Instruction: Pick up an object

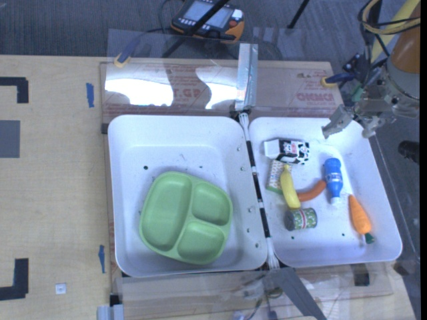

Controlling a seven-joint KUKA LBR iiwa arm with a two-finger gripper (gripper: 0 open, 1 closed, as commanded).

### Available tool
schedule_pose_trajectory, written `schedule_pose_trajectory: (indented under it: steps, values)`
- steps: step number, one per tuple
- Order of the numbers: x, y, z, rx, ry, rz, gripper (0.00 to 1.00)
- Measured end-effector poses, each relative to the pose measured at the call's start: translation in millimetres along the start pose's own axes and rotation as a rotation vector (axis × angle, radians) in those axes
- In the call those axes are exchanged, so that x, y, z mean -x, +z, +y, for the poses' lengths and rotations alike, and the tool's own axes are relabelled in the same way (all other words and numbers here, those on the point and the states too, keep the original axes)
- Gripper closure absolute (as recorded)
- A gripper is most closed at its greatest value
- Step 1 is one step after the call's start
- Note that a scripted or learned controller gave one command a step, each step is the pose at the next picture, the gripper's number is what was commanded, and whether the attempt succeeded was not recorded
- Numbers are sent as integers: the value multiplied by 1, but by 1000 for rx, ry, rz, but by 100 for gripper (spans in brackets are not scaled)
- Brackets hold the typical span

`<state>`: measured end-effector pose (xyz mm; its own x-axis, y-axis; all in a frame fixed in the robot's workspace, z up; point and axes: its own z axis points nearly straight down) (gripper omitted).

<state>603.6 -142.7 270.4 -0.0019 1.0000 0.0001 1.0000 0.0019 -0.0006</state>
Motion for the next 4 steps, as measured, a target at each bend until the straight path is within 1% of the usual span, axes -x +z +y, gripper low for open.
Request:
schedule_pose_trajectory:
  steps: [1, 2, 3, 4]
  values:
    - [32, 146, -17, 0, 96, 0, 0]
    - [-4, 97, -40, -1, 179, 1, 0]
    - [46, 177, -7, 1, 172, 1, 0]
    - [47, 184, -21, 2, 289, 4, 0]
